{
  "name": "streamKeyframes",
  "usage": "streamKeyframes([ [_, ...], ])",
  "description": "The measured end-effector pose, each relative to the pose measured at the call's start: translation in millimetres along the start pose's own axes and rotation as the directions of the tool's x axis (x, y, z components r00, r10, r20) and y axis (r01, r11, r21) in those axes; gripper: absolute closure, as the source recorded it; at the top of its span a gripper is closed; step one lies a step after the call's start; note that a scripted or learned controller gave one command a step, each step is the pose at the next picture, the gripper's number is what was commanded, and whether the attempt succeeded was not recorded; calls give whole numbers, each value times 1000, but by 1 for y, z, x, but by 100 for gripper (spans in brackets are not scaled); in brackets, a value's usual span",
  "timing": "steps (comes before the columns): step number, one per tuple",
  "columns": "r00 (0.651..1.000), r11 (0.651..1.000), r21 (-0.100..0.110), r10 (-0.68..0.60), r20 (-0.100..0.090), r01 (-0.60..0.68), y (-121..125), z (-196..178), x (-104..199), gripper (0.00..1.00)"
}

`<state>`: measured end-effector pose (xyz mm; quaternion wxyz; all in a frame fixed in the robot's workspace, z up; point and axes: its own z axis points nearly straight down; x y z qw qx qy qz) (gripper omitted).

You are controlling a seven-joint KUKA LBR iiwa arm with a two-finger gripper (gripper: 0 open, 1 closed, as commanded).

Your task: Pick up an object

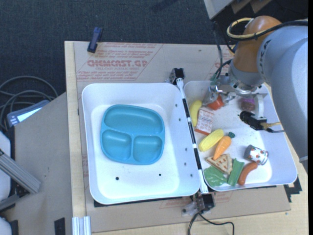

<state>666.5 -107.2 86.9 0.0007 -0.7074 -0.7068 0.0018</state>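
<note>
Camera view: the gripper (218,93) hangs low over the far end of the right bin (276,148), with the arm's grey bulk and orange band above it. I cannot tell whether it is open or closed, because the wrist hides its working end from this angle.

Just beneath it, on the side toward the camera, lies a small red piece (215,103). It is the likeliest thing to lift. It sits so close to the tool that the two may be touching, and nothing here shows whether it is held.

A carton (205,120) lies just beside the red piece on the near side. A banana (195,110) rests to their left against the bin wall, and a purple piece (248,103) lies to the right, under the wrist. The corn (211,139), carrot (222,145) and can (256,154) lie nearer the camera, well apart from the tool. The left bin (90,131) holds a blue plate (132,133).

The red piece looks like moulded toy plastic (my reading, not a certainty) — light, stiff and smooth, so probably a little slippery. Being small, it could skid or tip under an off-centre pinch. The safest hold is likely across its narrow middle, coming straight down. The carton is close enough that a wide approach could nudge it.
</note>
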Motion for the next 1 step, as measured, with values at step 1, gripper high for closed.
streamKeyframes([
  [1,1000,1000,-3,-2,-3,2,-73,-98,63,100],
])
